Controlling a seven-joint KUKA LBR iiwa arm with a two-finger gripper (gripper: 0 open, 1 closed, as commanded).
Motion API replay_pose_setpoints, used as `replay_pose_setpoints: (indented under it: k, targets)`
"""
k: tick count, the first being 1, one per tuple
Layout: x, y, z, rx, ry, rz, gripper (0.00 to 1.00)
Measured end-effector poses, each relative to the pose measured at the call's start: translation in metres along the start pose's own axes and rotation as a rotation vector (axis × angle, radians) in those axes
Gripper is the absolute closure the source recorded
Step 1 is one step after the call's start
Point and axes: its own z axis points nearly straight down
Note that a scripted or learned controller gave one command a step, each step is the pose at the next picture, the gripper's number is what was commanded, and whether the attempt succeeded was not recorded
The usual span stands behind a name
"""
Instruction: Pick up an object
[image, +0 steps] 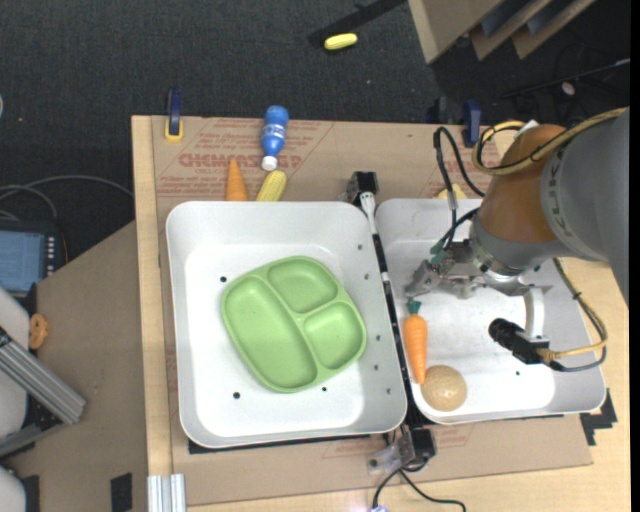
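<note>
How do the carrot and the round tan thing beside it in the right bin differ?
The carrot is orange, long and tapered, with a green stub; the tan ball is round and beige. The carrot lies along the bin's left wall, nearer the pincer; the ball sits at the front. Both are in the right bin, side by side.

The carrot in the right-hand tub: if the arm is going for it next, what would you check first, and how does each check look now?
1. Carrot in plain view, nothing lying on it: ok.
2. Carrot lies inside the right bin, along its left wall: ok, though the wall may crowd one finger.
3. Room around it: not ok, the tan ball sits right at its lower end.
4. Gripper placed over the carrot: not ok, it sits just above the leafy end.
5. Gripper ready to close on the carrot: cannot tell.
6. Left bin and green divided plate away from the work: ok.
</note>
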Motion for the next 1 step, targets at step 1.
replay_pose_setpoints:
  k: [1]
  targets:
    - [-0.0893,0.0446,-0.0013,-0.006,-0.007,0.005,0.00]
